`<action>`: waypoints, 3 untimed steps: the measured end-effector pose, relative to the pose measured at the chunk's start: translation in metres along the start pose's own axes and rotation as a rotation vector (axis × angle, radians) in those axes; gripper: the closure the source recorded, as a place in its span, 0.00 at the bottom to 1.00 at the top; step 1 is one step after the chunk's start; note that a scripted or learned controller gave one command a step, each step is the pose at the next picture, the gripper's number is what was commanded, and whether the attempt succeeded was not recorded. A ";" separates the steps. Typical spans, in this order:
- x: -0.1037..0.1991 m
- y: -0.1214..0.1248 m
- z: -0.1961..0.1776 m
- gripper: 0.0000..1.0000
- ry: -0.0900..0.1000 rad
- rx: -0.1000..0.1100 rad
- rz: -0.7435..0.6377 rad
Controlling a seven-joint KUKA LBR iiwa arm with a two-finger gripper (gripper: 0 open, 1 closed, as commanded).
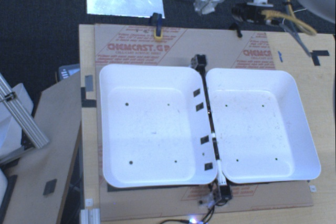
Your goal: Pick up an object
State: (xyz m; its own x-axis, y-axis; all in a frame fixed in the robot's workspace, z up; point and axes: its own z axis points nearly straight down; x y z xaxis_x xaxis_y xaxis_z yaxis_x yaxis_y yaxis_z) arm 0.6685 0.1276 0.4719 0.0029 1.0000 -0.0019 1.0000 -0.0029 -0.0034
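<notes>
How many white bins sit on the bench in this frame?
2. The left bin and the right bin lie side by side on the bench, their inner rims meeting at the middle. The claw hangs above the bench's far edge.

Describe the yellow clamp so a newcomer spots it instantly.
Start at the two white bins. Go up from the left bin's far rim to the board printed CHEMCAST; the yellow clamp grips its far edge. It is the board's one yellow item, dark-handled.
</notes>
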 end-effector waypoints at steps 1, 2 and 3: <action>0.031 -0.002 0.156 1.00 0.000 0.011 -0.008; 0.059 0.000 -0.021 1.00 0.008 -0.025 -0.010; 0.016 -0.003 -0.008 1.00 0.002 -0.005 -0.001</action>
State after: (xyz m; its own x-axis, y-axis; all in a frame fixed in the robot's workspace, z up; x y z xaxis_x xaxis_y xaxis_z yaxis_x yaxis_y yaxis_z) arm 0.6656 0.1441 0.4799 0.0017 1.0000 -0.0004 1.0000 -0.0017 0.0016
